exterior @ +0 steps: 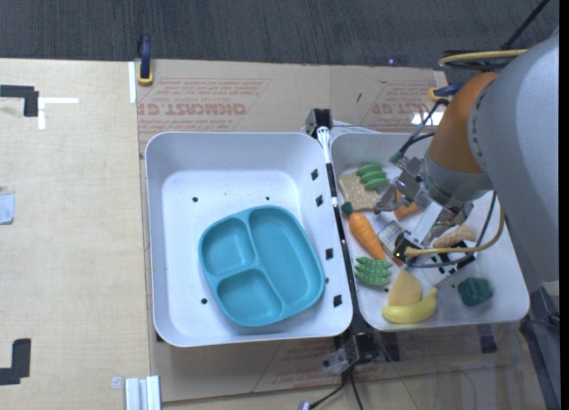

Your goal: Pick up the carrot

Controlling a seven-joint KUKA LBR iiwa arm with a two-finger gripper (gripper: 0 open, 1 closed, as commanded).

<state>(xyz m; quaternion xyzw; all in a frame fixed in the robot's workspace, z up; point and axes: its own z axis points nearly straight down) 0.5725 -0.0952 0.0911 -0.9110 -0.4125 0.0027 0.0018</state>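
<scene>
- The surface (71, 248) is a pale wooden board that fills the left and lower parts of the frame; a sheet of brown cardboard (231, 101) lies under the two bins.
- The arm (524, 150) enters from the right edge of the frame. It is grey, with an orange band (458, 132) above the wrist, and it reaches down over the right bin.
- The left bin (169, 248) sits at the centre of the frame. It is shallow and white.
- The right bin (511, 297) adjoins the left bin on the right; the arm covers part of it.
- A blue three-compartment plate (260, 265) lies tilted in the left bin, toward its lower half.
- The claw (418, 221) hangs low over the middle of the right bin, among cables and black fittings. Whether its fingers are spread or pressed together cannot be determined from this view.
- The carrot (365, 231) lies in the right bin near its left wall, pointing diagonally from upper left to lower right. It rests just left of the claw; contact between the two cannot be determined.
- A yellow banana (411, 311) lies at the lower edge of the right bin.
- A tan cracker-like piece (356, 188) lies above the carrot.
- A green pea pod (372, 173) lies at the upper left of the right bin.
- A green ridged vegetable (372, 271) lies just below the carrot tip.
- A dark green broccoli-like piece (476, 291) lies at the lower right of the right bin.
</scene>
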